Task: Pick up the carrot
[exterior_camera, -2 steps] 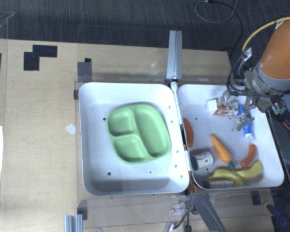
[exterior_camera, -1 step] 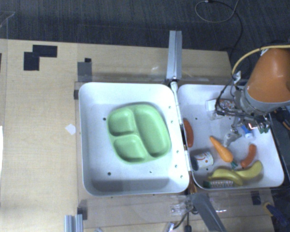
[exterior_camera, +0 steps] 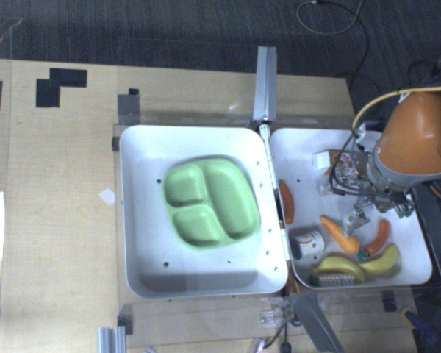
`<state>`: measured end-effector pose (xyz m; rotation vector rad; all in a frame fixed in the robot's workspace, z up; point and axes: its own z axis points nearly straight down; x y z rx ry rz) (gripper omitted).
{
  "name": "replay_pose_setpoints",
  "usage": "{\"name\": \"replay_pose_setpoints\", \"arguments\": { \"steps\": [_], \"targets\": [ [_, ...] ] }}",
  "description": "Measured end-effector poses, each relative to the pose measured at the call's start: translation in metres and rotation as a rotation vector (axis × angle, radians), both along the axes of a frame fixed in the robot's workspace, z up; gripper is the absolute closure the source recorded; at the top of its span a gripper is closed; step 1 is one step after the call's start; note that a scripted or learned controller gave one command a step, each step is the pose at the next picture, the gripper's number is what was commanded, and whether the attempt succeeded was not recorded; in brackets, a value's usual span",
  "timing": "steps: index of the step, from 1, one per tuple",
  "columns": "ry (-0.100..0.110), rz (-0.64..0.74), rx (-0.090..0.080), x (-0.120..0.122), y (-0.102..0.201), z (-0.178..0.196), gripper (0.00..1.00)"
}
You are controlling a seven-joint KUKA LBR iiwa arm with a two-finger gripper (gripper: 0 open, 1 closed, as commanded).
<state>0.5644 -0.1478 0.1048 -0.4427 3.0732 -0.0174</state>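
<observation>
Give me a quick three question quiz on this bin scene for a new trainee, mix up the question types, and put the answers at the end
1. True or false: the carrot lies in the same bin as the green divided tray.
2. Which item lies right beside the banana? A) the dish brush B) a blue cup C) a fork
3. Fill in: the gripper sits over the ____ bin.

Key: 1. False, the carrot is in the right bin. 2. A. 3. right.

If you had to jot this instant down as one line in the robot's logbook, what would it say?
gripper: above right bin, fingers open | carrot: lying in bin, just beside gripper, not held | banana: near front wall | green tray: left bin
</observation>
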Motion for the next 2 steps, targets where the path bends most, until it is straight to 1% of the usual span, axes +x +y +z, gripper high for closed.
{"name": "replay_pose_setpoints", "arguments": {
  "steps": [1, 2],
  "targets": [
    [0.014, -0.078, 0.008, -0.051, 0.039, -0.014, 0.00],
    [0.009, -0.077, 0.007, -0.049, 0.039, -0.002, 1.00]
  ]
}}
